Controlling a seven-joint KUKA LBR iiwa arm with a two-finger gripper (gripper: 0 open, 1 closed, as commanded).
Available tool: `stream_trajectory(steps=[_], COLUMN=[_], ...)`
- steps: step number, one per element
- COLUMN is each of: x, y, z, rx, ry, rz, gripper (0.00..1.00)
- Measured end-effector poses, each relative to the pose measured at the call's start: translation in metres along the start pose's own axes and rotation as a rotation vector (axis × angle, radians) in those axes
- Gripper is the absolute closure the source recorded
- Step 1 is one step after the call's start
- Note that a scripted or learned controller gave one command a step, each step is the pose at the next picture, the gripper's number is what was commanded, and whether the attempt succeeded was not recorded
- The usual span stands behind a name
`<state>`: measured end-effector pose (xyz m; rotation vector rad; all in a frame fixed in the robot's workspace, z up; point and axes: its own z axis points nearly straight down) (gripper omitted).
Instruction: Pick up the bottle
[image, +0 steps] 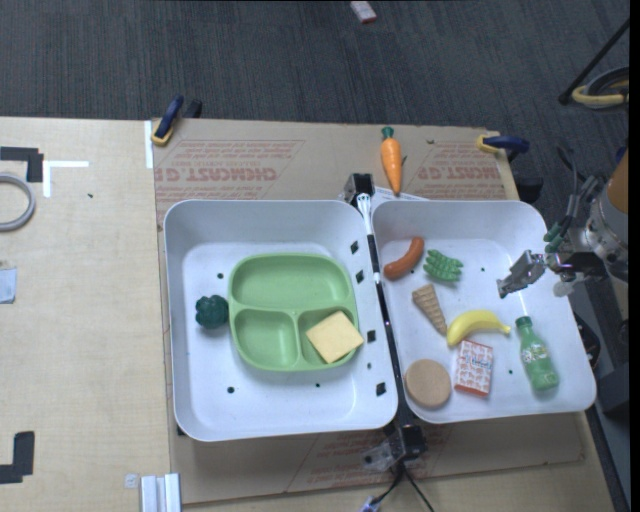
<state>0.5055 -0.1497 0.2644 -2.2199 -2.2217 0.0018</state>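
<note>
Although it lies flat rather than upright, the green bottle (537, 354) is readily reached: it rests on the floor of the right bin (560, 395), near that bin's right wall and toward its front right corner, with its cap pointing away from the front edge. It looks like a small toy or plastic drink bottle, so it is probably light and stiff, with a smooth rounded body that may roll or slip under a pinch; the best hold is likely across the widest part of the body, jaws closing on its two long sides. The gripper (521, 274) hangs above the same bin near the right wall, behind the bottle and apart from it; its fingers appear parted and have hold of nothing. A banana (477, 324) lies just beside the bottle's cap end, and a red packet (474, 368) sits near the bottle toward the bin's middle, leaving little clearance on that side. Further in are a round biscuit (428, 383), a cone-shaped wafer (431, 307), a sausage (404, 257) and a green vegetable (442, 265). The left bin (190, 400) carries a green divided tray (290, 285) with a yellow block (333, 336) in one compartment and a broccoli piece (211, 311) beside it. Both bins stand on cardboard (230, 165) clamped to the bench (80, 330); a toy carrot (390, 159) lies behind them.
</note>
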Motion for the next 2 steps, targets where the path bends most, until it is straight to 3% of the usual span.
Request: stream_trajectory(steps=[1,2], x=[0.000,0.071], y=[0.000,-0.028], z=[-0.009,0.057], rx=[0.000,0.000], ry=[-0.001,0.000], rz=[0.000,-0.124], gripper=[1.00,1.00])
